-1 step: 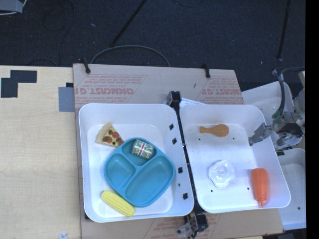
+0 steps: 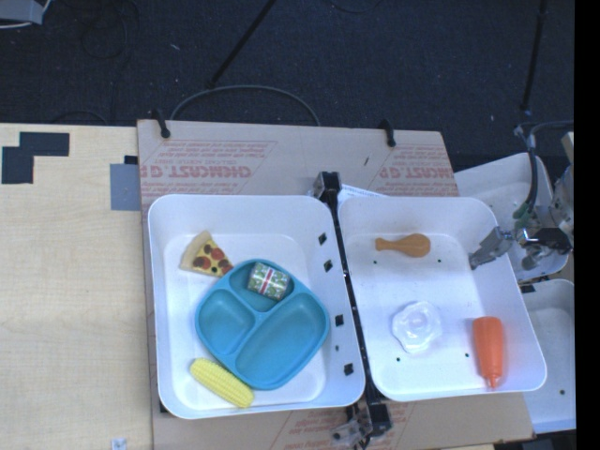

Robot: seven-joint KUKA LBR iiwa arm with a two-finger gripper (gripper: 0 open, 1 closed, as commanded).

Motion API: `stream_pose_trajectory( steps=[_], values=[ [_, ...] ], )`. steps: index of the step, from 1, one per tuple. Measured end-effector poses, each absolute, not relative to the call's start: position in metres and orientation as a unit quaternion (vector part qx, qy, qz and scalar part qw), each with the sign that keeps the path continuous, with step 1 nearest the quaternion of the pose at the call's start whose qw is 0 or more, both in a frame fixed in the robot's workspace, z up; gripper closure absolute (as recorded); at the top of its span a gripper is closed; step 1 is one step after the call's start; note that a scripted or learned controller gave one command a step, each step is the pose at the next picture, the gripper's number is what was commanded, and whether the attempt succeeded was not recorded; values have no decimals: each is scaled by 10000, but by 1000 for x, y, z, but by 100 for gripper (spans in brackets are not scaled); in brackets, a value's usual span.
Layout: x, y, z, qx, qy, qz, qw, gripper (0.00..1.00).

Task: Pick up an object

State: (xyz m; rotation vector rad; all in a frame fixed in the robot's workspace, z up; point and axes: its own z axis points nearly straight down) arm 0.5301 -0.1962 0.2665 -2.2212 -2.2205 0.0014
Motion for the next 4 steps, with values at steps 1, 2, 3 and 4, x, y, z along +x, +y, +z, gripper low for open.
stream_pose_trajectory(
  steps=[1, 2, 3, 4],
  values=[
    [524, -189, 205, -7071, -7071, 19, 41, 0],
    [520, -193, 143, -7073, -7069, 19, 42, 0],
    [519, -192, 89, -7072, -7070, 14, 35, 0],
    [519, -194, 103, -7091, -7051, 7, 19, 100]
  ],
)
